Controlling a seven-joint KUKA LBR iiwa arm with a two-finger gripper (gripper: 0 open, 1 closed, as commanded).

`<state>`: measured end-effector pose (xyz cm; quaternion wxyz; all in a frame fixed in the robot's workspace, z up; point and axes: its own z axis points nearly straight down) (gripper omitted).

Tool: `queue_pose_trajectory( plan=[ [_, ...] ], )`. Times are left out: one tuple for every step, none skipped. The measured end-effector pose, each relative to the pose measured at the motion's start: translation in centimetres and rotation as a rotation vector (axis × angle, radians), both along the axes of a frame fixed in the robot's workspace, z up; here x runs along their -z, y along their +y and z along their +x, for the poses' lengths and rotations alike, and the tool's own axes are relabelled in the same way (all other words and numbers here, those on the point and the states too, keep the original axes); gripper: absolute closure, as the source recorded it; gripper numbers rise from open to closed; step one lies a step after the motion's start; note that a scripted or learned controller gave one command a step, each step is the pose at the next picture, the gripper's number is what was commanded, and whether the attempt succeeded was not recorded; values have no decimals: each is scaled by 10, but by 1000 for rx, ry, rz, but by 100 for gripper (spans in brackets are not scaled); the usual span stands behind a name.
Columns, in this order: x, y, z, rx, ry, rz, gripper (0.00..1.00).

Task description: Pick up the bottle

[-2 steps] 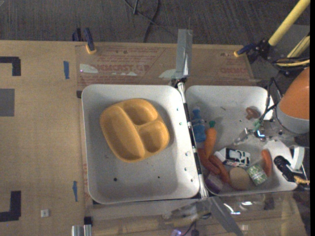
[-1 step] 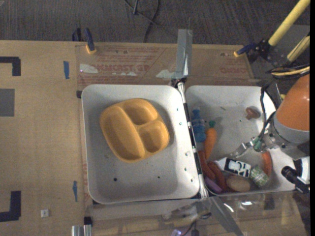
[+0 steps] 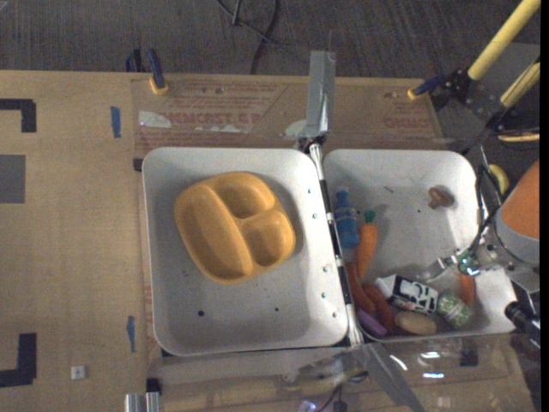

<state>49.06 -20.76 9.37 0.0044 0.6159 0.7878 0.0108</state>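
Bottle (image 3: 345, 219) not picked yet; it lies in the right bin (image 3: 403, 168) hard against the left wall, carrot (image 3: 367, 243) just beside it; nothing lifted, whole grasp left to do. End effector (image 3: 467, 263) sits low at the bin's right side over the clutter, well apart from the bottle; can't tell if spread or pressed together. Wall side looks tight for a finger; open floor mid-bin gives approach room; left bin (image 3: 171, 316) holds only a yellow divided tray (image 3: 233, 226).

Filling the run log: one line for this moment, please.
gripper: right bin, right side | bottle: same bin, left wall, not held
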Motion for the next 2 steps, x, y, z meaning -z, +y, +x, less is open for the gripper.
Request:
queue_pose_trajectory(
  plan=[
    [-8, -3, -1, 5, 0, -7, 100],
    [-54, -15, 74, -105, 16, -14, 100]
  ],
)
